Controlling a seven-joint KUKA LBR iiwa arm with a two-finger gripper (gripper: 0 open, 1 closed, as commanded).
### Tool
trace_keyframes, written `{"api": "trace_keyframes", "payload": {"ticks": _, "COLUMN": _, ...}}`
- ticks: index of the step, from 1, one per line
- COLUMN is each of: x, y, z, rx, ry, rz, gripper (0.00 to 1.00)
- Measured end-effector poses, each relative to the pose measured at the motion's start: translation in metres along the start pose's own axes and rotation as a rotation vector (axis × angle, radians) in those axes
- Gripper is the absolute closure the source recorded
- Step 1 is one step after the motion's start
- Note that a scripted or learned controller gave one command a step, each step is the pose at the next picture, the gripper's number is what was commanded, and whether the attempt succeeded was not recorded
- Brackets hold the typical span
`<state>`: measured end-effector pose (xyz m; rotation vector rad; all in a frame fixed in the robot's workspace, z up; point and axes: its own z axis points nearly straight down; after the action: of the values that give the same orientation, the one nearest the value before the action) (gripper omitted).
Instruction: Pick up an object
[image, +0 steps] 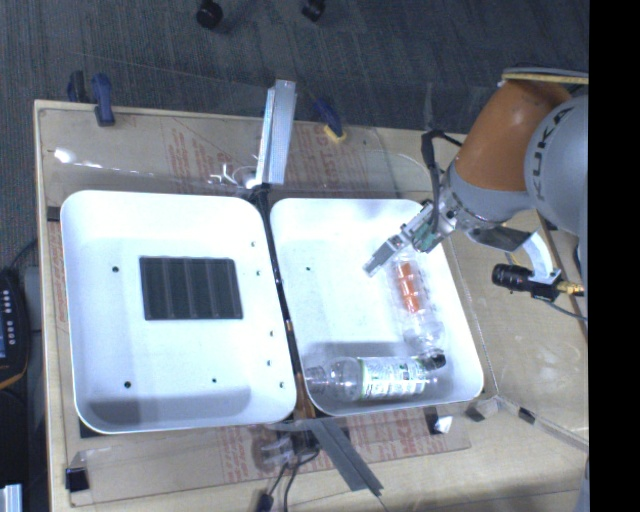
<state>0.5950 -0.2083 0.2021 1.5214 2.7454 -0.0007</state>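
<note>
Grey arm with orange band (505, 130) reaches in from the right; gripper (385, 255) hangs over the upper middle of the right bin (330, 225). Cannot tell from this angle how the gripper is set, and nothing is seen in it. Just beside and below it lies a clear bottle with an orange label (412, 295), running toward the bin's lower right corner. A second clear bottle with a green and white label (375, 377) lies along the near wall, its dark cap close to the first bottle's lower end. Left bin (100, 230) holds a dark ribbed rectangular pad (190, 288). Both bins sit side by side on the desk (150, 150).
</note>
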Motion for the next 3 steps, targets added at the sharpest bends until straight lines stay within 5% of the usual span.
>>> {"api": "trace_keyframes", "payload": {"ticks": 1, "x": -0.010, "y": 0.017, "z": 0.019, "rx": -0.001, "ry": -0.001, "rz": -0.068, "gripper": 0.00}}
{"api": "trace_keyframes", "payload": {"ticks": 3, "x": -0.020, "y": 0.027, "z": 0.031, "rx": -0.002, "ry": -0.003, "rz": 0.013, "gripper": 0.00}}
